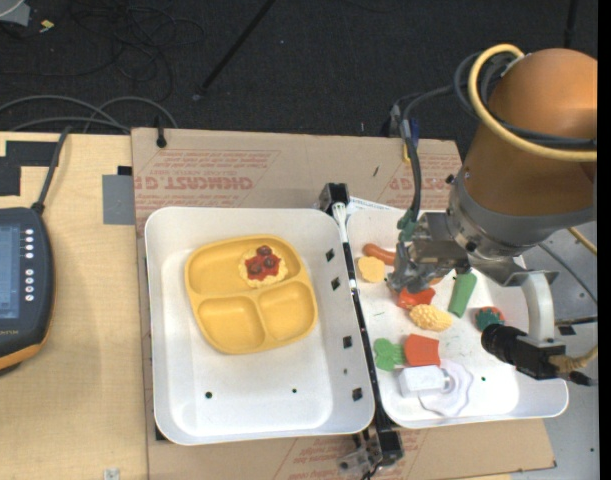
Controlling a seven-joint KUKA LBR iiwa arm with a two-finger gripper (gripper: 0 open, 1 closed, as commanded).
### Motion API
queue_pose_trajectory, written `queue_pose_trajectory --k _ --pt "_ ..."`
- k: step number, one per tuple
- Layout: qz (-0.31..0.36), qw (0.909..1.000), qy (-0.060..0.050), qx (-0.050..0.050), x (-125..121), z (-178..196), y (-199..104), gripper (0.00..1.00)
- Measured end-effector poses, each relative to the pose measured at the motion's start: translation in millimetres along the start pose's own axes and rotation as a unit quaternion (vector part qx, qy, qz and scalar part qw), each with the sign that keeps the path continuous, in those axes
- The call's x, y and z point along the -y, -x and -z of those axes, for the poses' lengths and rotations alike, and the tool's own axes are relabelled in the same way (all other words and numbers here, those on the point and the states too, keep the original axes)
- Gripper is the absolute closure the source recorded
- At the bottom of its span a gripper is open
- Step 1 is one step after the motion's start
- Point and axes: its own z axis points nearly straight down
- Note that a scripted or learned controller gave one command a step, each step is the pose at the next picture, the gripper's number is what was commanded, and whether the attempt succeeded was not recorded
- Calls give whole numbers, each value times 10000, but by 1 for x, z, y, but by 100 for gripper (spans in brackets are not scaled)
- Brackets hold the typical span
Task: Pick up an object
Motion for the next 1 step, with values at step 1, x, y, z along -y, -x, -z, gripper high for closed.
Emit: queue_pose_trajectory --k 1 --pt "13 10000 17 -5 7 117 -68 100"
